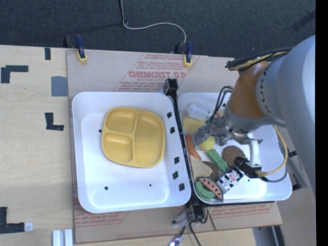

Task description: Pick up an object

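A: Starting at the near edge, we log the right bin (277, 191), its near corner crowded. A watermelon-slice toy (209, 188), green rind with a red face, lies against the near rim. Just beside it, further right, sits a small black-and-white item (230, 177) with red marks.

B: Agreed. We also note the left bin (92, 188), which carries a yellow divided plate (134, 136) with three compartments, lying flat toward its far half.

A: Moving away from us in the right bin: a brown disc (234, 152), a green stick-shaped piece (218, 159), and an orange carrot-like piece (191, 146) near the divider between the bins. Beyond those, a yellow block (192, 124) and a pale translucent item (197, 110) near the far rim.

B: End effector (209, 136): it sits low over the middle of the right bin, among the yellow and green pieces. A yellow-green object (208, 144) is touching or directly under it. We cannot tell how wide it stands, nor whether anything is between its tips; the wrist hides that.

A: The orange band (246, 94) and grey arm (294, 81) cover the bin's far right part.

B: Farthest: two clamps (80, 47) pin the cardboard sheet (154, 70) to the surface (31, 137), and a white cable (154, 27) loops over dark carpet (205, 9).
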Robot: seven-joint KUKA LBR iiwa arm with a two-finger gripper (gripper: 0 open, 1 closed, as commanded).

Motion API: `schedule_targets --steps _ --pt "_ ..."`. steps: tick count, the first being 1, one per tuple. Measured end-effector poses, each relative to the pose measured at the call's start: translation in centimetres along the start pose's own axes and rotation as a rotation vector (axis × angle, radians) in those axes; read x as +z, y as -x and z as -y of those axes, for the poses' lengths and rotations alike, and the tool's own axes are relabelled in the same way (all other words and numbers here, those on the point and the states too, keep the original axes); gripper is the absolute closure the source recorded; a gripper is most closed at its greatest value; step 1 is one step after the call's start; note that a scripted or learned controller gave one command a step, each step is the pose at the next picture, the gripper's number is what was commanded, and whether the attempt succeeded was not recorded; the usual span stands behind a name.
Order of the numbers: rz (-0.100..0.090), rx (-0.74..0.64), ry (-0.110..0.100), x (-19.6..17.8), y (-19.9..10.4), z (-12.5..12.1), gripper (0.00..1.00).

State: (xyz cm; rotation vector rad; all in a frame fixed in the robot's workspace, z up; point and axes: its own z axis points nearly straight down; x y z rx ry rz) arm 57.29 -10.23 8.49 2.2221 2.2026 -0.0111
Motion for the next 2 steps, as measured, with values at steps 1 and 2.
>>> schedule_targets --steps 1,2 --pt "-0.011 -0.009 -0.006 -0.7 -0.6 -0.2 1.00" --pt "-0.017 -0.015 -0.006 -10.3 -5.7 5.3 1.00"
